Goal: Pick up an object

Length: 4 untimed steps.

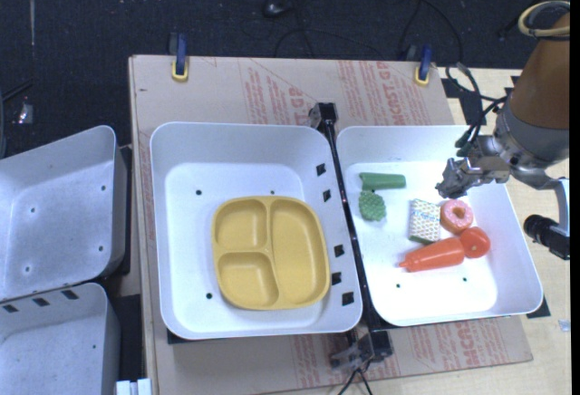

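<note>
Gripper (456, 178) above donut (456, 216) in right bin (517, 293); finger state unclear, nothing visibly held. Pick not yet done; carrot (435, 255), sponge (423, 219) untouched.

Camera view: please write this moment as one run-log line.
tool above right bin, near donut | carrot lying in bin | yellow tray in left bin

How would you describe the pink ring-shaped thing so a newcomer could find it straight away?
Look at the right-hand white bin, on the side where the gripper reaches in. Just below the gripper lies a small pink doughnut, between a white speckled block and a red tomato. It alone has a hole through its middle.
</note>
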Motion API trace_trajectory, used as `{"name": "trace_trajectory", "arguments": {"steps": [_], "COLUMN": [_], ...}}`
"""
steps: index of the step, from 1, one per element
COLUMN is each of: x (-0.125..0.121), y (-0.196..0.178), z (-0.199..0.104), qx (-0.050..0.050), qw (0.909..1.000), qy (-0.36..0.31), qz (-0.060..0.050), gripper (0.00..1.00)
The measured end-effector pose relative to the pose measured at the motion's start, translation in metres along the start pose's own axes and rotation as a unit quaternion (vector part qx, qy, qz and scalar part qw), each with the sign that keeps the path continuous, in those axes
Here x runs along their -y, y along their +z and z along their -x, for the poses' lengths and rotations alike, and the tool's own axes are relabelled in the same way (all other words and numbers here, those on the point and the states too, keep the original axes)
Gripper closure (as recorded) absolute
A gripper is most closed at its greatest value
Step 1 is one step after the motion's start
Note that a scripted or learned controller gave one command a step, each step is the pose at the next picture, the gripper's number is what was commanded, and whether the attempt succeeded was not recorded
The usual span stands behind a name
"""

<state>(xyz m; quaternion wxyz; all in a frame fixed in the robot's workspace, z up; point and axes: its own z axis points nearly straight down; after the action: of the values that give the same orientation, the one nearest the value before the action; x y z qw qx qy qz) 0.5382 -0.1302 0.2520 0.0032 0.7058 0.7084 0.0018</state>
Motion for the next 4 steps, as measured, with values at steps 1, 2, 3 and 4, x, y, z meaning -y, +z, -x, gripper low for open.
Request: {"name": "trace_trajectory", "arguments": {"steps": [1,2,3,4], "x": [-0.001,0.0,0.009,0.009], "y": [-0.027,-0.008,0.009,0.021], "z": [0.0,-0.051,-0.101,-0.159], "qx": [0.0,-0.002,-0.002,-0.002], "qw": [1.0,1.0,1.0,1.0], "qy": [0.0,-0.001,-0.002,-0.002], "qz": [-0.002,-0.005,-0.005,-0.005], "gripper": [1.0,1.0,1.0,1.0]}}
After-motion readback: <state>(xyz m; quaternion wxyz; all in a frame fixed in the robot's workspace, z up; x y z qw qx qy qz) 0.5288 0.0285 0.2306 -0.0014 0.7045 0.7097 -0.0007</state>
